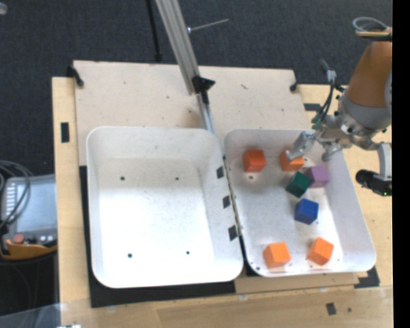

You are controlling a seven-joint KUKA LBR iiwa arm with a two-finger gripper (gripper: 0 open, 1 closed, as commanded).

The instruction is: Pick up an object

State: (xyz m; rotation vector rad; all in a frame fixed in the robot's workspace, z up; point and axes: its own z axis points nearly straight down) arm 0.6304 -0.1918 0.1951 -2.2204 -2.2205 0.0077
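Honestly, I can't tell the gripper (306, 147) state. Orange cube (292, 160) beneath looks light, rigid; I'd pinch opposite flat faces.

Matt, speckled white plastic bins (157, 203) on a pale wooden bench (143, 94), beside ribbed metal rail (178, 33).

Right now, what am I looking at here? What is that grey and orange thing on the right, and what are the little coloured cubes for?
One camera above a bench looks down at a slant. The grey and orange thing is a robot arm reaching in from the right; its claw hangs over the right bin. That bin holds small blocks: four orange ones, including an orange block just under the claw, plus a green block, a purple block and a blue block. The arm is meant to pick one up. I cannot see anything gripped.
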